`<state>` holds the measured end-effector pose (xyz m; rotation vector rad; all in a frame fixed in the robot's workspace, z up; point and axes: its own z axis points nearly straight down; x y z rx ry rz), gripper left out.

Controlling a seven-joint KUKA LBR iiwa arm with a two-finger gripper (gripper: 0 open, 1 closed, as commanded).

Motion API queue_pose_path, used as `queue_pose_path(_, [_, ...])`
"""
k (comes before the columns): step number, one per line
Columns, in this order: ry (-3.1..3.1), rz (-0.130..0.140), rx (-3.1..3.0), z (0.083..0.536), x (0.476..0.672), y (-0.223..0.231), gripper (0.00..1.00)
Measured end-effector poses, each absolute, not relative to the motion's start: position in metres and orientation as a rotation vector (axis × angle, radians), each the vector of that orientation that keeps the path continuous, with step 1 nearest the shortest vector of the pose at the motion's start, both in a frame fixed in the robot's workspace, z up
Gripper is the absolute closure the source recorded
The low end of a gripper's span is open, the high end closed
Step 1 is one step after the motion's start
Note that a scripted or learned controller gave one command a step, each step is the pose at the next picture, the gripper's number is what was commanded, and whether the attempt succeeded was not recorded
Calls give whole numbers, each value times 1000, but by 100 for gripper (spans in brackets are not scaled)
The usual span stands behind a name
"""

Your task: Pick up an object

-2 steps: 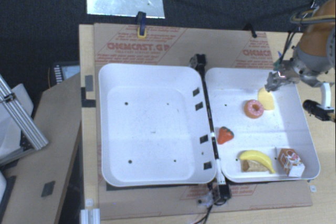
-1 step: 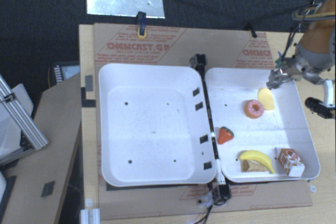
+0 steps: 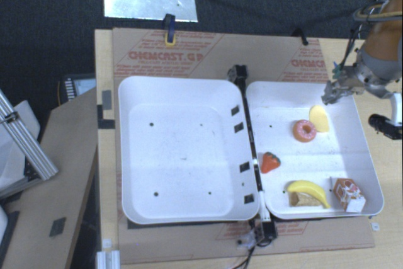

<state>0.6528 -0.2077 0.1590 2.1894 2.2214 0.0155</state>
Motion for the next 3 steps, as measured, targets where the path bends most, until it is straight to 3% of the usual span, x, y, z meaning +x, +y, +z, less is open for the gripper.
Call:
queue_pose_path(2, [2221, 21, 2180, 182, 655, -208, 100])
queue_pose_path(3, [2230, -2, 2216, 80, 656, -205, 100])
